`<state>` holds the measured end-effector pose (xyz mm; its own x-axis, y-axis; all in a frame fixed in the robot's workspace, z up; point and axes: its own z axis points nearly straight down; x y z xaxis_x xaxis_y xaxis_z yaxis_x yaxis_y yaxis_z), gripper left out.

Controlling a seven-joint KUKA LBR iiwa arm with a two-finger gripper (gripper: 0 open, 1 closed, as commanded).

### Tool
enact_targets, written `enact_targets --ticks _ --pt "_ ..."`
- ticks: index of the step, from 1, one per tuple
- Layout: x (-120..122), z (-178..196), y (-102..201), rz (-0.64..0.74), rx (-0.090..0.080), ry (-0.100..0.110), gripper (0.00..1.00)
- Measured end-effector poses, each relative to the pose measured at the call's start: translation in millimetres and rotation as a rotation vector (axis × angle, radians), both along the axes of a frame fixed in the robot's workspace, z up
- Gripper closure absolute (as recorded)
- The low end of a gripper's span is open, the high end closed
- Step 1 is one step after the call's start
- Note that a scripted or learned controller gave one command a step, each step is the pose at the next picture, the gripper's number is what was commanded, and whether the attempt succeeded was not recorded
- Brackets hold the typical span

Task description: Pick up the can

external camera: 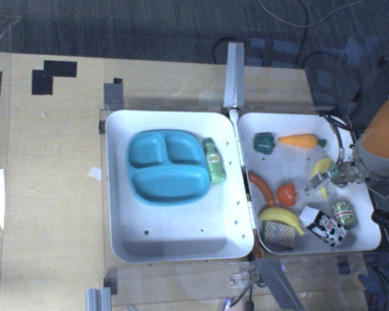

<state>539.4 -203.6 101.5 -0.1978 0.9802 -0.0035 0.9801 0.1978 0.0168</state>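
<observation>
The can (343, 213) is seen lying in the right bin (375, 238), near that bin's front right corner, tilted on its side with a greenish printed wrapper; the print is too small to be read. Just to its left, touching or nearly touching it, a small black-and-white patterned pack (326, 228) is placed against the front wall; its markings cannot be read either. Farther left along the front edge, a banana (282, 217) is laid across a grey mesh-like object (278, 236) in the front left corner. Behind the banana, a small red tomato-like piece (286, 194) and a reddish-brown sausage shape (260, 187) are found by the left wall. At the back edge, a dark green pepper (264, 142) and an orange carrot (299, 141) are set side by side.

The gripper (325, 177) is held over the right half of this bin, behind the can and apart from it, beside a small yellow item (321, 167). How wide the claw stands cannot be told, and nothing is visibly gripped in it. The grey and orange arm (382, 141) is seen entering over the right edge.

In the left bin (155, 241), a blue divided plate (166, 166) is set toward the back, with a pale green bottle (214, 161) lying against its right rim; no label can be read.
</observation>
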Motion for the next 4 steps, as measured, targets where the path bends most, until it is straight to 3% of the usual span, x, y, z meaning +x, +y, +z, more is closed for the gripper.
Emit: enact_targets --ticks 1,2,3,4 --pt "87 -13 -1 -0.018 -0.002 0.007 0.0" --pt "-7 31 -2 -0.089 -0.001 0.011 0.0" --pt "-34 -1 -2 -0.089 0.0 0.012 0.0" --pt "-31 11 -2 -0.087 -0.002 0.005 1.0"
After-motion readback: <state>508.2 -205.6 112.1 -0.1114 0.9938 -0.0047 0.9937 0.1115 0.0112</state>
